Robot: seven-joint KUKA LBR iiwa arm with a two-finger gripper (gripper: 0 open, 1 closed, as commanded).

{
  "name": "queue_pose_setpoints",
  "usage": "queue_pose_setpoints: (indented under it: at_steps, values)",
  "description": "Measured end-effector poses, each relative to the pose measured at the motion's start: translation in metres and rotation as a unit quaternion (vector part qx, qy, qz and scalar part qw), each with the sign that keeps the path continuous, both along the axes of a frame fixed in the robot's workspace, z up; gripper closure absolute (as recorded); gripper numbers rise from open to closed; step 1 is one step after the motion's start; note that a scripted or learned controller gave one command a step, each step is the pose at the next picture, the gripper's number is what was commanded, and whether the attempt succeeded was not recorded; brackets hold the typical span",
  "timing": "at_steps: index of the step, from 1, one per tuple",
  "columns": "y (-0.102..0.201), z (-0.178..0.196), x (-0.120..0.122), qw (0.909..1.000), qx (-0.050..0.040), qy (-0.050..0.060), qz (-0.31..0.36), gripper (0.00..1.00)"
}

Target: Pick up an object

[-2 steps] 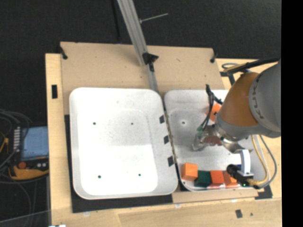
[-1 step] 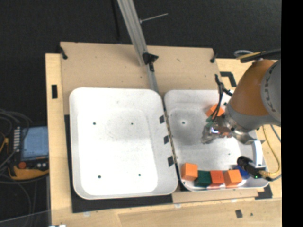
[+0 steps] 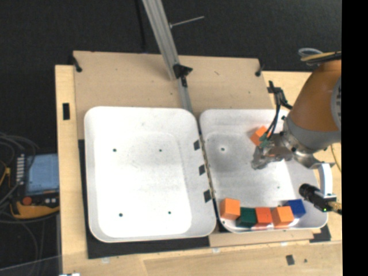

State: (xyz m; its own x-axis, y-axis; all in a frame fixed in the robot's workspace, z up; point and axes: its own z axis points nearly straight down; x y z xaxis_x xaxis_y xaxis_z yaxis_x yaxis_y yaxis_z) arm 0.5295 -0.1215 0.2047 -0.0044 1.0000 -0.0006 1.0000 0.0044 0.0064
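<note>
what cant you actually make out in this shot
- Gripper, camera view: blurred and dark, so whether it holds anything cannot be told.
- Orange block beside the gripper: partly covered by the gripper and cables, shape unclear.
- Arm: cut off at the right.
- Blocks along the right bin's near wall, from orange to blue: packed together, so whether anything lies behind them is hidden.
</note>
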Motion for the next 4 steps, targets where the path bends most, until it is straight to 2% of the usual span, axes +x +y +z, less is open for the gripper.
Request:
queue_pose_setpoints:
  at_steps: [1,4]
  values:
    - [-0.001,0.045,0.002,1.0000,-0.0002,-0.001,0.000,1.00]
    - [0.154,0.054,0.075,1.0000,-0.0001,0.002,0.001,1.00]
